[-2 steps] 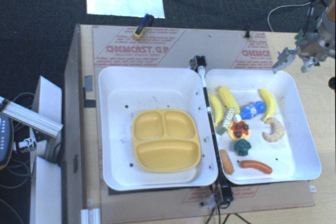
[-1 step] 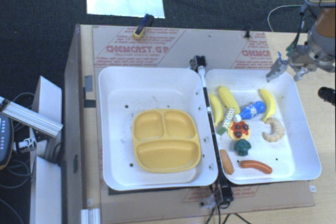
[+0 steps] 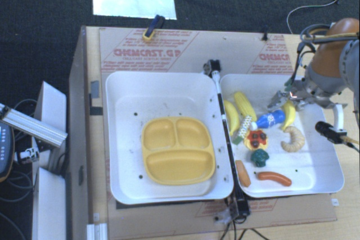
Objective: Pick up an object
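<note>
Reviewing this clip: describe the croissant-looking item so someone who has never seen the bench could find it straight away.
Start at the right-hand white bin, the one crowded with toy food rather than the one with the yellow divided tray. Look toward its right side, below the yellow banana beside the blue bottle. The croissant is the only tan, curled, ridged piece there.

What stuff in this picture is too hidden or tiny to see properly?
Camera view:
- Gripper: too small and blurred to tell open from shut.
- Small red and yellow toy: too small to identify.
- Grey arm with orange band: cut off by the right edge.
- Curved yellow banana: top hidden by the gripper.
</note>
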Motion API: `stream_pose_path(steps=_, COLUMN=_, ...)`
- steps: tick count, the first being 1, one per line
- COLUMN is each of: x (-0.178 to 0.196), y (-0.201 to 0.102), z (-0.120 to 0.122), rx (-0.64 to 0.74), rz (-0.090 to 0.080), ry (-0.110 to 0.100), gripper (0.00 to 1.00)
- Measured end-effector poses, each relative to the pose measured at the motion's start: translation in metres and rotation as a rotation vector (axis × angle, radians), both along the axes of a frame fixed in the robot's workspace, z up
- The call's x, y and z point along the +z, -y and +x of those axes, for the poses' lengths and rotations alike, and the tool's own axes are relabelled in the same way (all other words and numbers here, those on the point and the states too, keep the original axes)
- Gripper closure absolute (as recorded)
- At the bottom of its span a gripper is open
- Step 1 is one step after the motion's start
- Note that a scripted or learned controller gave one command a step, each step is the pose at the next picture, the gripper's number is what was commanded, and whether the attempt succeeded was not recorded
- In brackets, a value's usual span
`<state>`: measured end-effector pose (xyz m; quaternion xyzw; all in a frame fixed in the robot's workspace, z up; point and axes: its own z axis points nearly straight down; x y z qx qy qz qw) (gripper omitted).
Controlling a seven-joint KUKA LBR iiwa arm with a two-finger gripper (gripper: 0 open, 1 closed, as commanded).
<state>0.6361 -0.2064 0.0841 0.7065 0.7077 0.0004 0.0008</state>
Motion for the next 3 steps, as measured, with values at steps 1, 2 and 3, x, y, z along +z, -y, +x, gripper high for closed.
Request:
stream_pose_path(steps=1, x=0.012, y=0.000, z=0.001, rx=0.001, rz=-0.001, ry=0.005, gripper=1.00)
stream_pose_path(steps=2, x=0.095, y=-0.056, z=0.034, rx=0.004, rz=0.001, ry=0.005, gripper=1.00)
stream_pose_path(steps=3, x=0.127, y=-0.132, z=0.014, rx=0.003, rz=0.002, ry=0.002, gripper=1.00)
